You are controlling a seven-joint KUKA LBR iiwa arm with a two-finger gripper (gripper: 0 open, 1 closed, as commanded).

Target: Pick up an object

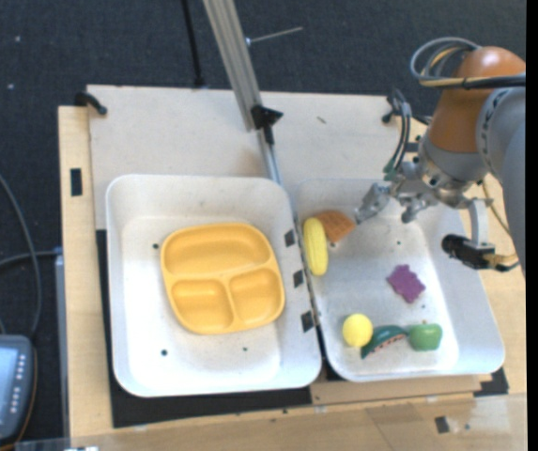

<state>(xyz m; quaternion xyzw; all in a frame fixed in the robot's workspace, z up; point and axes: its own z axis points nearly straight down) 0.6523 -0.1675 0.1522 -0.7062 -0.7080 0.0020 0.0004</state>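
End effector (392, 205) splayed, empty

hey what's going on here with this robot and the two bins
The arm's gripper hangs over the back of the right bin, with nothing between its fingers. That bin has a corn cob, an orange-brown piece, a purple piece, a lemon and a green item. The left bin holds a yellow divided tray.
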